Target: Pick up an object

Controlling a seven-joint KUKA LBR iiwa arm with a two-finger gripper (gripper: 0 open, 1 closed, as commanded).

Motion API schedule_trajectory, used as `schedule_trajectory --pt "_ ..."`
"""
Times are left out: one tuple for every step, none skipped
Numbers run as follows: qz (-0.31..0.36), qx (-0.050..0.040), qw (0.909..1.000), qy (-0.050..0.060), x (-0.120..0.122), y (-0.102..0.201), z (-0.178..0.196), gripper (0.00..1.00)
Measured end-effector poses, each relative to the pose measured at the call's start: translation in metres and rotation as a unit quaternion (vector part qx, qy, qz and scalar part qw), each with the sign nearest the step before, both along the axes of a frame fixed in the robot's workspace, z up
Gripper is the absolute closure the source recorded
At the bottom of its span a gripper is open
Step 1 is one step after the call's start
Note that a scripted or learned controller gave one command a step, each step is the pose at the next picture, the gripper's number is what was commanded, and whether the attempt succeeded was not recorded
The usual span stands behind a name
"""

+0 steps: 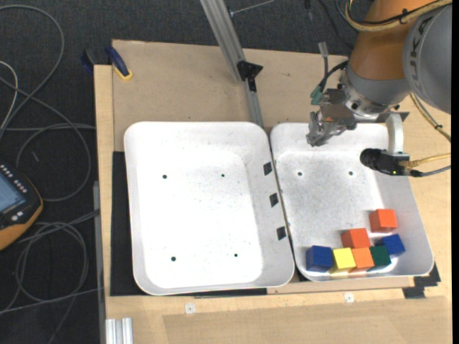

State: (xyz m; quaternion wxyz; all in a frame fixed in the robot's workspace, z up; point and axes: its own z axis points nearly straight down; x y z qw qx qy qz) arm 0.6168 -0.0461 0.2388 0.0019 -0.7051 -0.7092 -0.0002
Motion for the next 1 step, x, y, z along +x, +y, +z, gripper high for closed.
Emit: schedule_trajectory --pt "0.001 -0.0001 1.0000 -0.003 0.0011 0.0570 0.0113 1.00"
